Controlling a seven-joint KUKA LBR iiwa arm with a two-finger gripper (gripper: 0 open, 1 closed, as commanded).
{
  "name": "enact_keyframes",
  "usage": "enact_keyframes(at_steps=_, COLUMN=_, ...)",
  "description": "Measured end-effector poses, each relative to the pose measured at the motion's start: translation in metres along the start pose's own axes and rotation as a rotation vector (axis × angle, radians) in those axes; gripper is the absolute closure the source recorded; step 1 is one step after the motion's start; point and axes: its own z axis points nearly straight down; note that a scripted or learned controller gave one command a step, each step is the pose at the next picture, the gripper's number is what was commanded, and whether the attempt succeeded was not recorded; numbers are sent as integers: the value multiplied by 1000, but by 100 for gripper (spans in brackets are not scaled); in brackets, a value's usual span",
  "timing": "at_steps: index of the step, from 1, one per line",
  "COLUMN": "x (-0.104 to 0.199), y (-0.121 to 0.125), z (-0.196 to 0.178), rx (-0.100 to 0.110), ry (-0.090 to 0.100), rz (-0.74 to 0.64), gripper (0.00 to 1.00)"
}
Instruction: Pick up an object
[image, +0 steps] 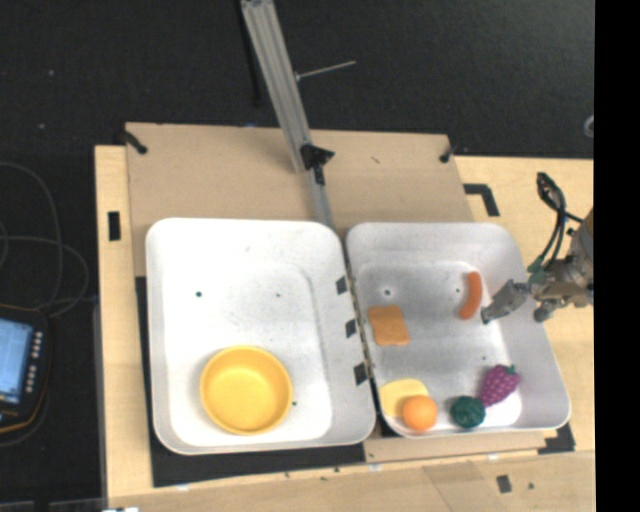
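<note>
- The gripper (520, 298) sits at the right rim of the right bin (440, 245), and most of the arm behind it is cut off by the frame edge, leaving just the wrist end with its cables in sight.
- It is small and blurred, so whether it is released or clenched I cannot tell; nothing shows plainly in its grasp.
- An orange sausage-shaped piece (470, 295) lies upright in the upper right of the right bin, just left of the gripper, very near it; contact cannot be judged.
- A tan square block (388, 326) lies near the bin's left wall, well apart from the gripper.
- Along the bin's near edge sit a pale yellow piece (401, 390), partly covered by an orange ball (419, 412), then a dark green lump (466, 411) and a purple grape bunch (499, 384), which lies below the gripper.
- The left bin (240, 270) bears a yellow bowl (246, 389) in its near half.
- A metal pole (285, 95) slants in from the top, its upper end cut off.
</note>
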Motion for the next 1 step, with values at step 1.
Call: enact_keyframes(at_steps=1, x=0, y=0, z=0, rx=0, ry=0, rz=1, gripper=0)
